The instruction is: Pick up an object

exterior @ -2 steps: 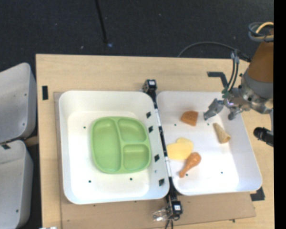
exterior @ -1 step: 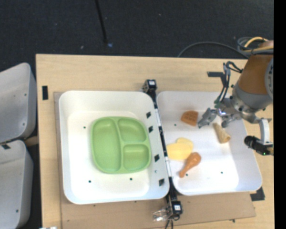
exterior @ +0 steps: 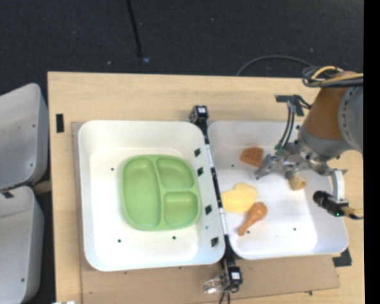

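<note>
In the right bin (exterior: 285, 242) lie a brown bread-like piece (exterior: 252, 156), a flat yellow piece (exterior: 239, 197), an orange drumstick (exterior: 253, 217) and a small tan lump (exterior: 297, 182). My gripper (exterior: 280, 168) hangs low over the bin's upper middle, between the brown piece on its left and the tan lump on its lower right. Its fingers are spread open with nothing between them. The yellow piece and the drumstick lie below and to the left, apart from the gripper.
The left bin (exterior: 101, 144) holds a green divided plate (exterior: 159, 192). A ridge with black clips (exterior: 210, 189) separates the two bins. The grey arm with its orange band (exterior: 326, 116) comes in from the right over the bin's far corner.
</note>
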Controlling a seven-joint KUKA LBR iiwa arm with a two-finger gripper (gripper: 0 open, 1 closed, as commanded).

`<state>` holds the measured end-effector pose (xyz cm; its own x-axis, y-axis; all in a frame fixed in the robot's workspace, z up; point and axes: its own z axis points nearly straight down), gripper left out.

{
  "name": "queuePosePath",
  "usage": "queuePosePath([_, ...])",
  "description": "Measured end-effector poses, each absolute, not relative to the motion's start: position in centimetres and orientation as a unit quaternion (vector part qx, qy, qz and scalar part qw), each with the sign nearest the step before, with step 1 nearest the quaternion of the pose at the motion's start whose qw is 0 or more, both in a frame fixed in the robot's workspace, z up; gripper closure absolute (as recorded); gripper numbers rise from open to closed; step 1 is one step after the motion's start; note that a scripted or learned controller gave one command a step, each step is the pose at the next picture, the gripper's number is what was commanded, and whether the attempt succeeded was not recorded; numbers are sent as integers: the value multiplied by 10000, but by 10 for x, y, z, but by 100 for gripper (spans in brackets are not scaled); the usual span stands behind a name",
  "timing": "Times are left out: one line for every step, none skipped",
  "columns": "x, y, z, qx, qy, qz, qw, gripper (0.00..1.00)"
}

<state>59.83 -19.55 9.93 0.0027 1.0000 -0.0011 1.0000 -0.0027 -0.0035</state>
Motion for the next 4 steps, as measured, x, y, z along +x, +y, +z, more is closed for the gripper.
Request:
queuePosePath([600, -197, 114, -7085, -7057, -4, -27, 100])
queuePosePath([591, -201, 169, -7091, -7051, -12, -30, 100])
queuePosePath([602, -207, 221, -7064, -7078, -15, -40, 100])
queuePosePath([603, -209, 273, -7061, -7081, -12, -34, 100])
